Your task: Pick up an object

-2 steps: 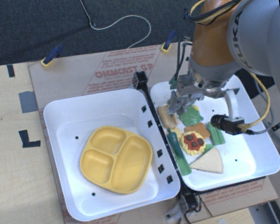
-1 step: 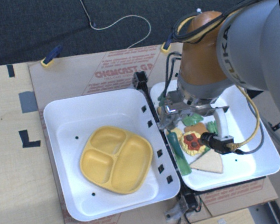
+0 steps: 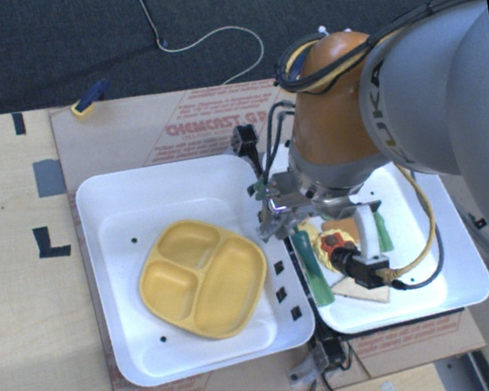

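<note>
Over the right bin [image 3: 465, 277] the grey arm [image 3: 431, 82] with its orange band reaches down among a green marker-like stick [image 3: 311, 267], a smaller green piece [image 3: 383, 233] and a flat tan card with a red and yellow print [image 3: 340, 248]; the gripper [image 3: 323, 213] sits just above them, and whether it is released or grasping cannot be told. Beside it, the left bin [image 3: 107, 214] holds a yellow divided plate [image 3: 205, 278], lying flat. Red print on the cardboard sheet [image 3: 148, 127] under the bins is mirrored and not legible, and dark letters on the arm look like "UK".
</note>
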You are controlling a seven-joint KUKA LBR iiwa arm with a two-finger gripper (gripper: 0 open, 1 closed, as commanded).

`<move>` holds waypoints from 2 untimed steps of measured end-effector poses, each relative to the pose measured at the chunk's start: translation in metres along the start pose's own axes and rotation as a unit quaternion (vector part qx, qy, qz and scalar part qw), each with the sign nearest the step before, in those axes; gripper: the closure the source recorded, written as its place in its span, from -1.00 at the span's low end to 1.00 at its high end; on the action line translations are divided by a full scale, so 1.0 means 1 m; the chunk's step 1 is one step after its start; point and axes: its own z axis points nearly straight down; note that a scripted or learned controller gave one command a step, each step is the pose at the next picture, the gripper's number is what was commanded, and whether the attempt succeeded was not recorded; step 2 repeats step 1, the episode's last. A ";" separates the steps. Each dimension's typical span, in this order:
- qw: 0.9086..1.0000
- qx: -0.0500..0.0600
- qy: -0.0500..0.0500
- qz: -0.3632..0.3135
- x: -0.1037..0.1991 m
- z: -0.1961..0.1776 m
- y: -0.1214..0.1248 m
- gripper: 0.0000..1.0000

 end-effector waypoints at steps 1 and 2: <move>1.000 0.001 0.000 -0.001 0.047 -0.009 -0.034 1.00; 1.000 0.001 0.000 -0.001 0.047 -0.009 -0.034 1.00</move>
